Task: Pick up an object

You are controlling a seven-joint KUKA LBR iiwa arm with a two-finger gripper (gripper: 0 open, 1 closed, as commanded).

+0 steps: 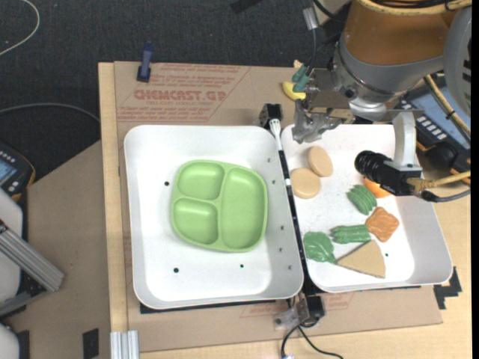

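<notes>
- Jaws hang low over the far left corner of the right bin point(428, 254); from this slant I cannot tell how wide the gripper point(305, 132) stands, and nothing shows gripped in it.
- Closest to the gripper is a tan round biscuit point(320, 161), lying flat just in front of it on the bin floor.
- Touching that one on its near left side is a second tan biscuit point(304, 182), close to the bin's left wall.
- Farther toward the near edge lie three green leafy pieces: one point(363, 198) mid-bin, one point(350, 234) below it, and one point(319, 247) by the left wall.
- An orange chunk point(382, 224) touches the middle leafy piece's right end.
- A tan wedge point(364, 261) lies flat at the near edge.
- The left bin point(142, 200) holds a green divided plate point(221, 204), right way up.
- Both bins sit on a cardboard sheet point(187, 88).
</notes>
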